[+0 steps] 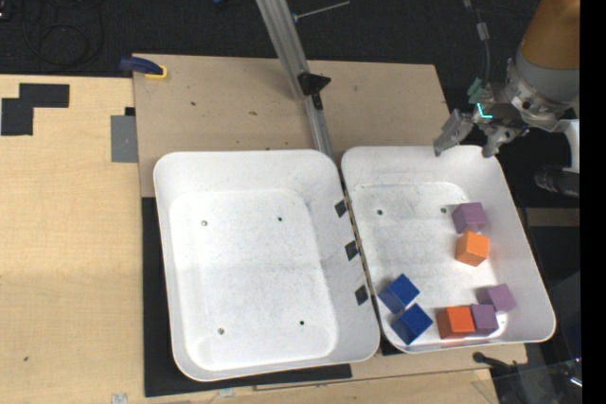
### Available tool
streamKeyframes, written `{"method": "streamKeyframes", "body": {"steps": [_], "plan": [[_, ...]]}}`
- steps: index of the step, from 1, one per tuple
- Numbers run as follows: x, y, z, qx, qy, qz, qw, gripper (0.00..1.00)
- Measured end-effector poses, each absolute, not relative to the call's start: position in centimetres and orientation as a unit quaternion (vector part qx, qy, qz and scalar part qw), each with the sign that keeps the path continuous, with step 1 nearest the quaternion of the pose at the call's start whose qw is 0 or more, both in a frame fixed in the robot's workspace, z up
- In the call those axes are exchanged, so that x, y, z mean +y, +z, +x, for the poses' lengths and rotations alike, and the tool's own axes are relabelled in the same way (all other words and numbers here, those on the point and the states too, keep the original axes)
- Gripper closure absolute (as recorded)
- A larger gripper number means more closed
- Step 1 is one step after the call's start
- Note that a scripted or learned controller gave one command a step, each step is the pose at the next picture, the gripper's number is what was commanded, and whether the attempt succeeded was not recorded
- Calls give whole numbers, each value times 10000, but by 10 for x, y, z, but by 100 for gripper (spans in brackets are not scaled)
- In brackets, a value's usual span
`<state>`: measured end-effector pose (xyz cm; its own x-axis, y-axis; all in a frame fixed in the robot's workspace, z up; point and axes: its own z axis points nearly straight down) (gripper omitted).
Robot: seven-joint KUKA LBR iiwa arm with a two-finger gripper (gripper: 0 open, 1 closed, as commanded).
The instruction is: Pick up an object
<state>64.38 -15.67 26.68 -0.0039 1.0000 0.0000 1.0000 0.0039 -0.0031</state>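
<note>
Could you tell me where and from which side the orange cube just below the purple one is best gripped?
I would take the orange cube from straight above, closing on its left and right faces. Those look free, while the purple cube sits close against its far side, leaving little finger room there. The tool hangs over the right bin's far edge, so the approach looks short.

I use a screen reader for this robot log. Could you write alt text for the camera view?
The claw hangs open and holds nothing above the far rim of the right bin, which holds two blue, two orange and three purple blocks. The left bin sits beside it.
</note>
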Motion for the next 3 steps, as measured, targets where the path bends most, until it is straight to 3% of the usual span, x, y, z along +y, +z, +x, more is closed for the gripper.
{"method": "streamKeyframes", "body": {"steps": [3], "plan": [[-139, 124, 642, -7088, 23, -7054, 34, 0]]}}
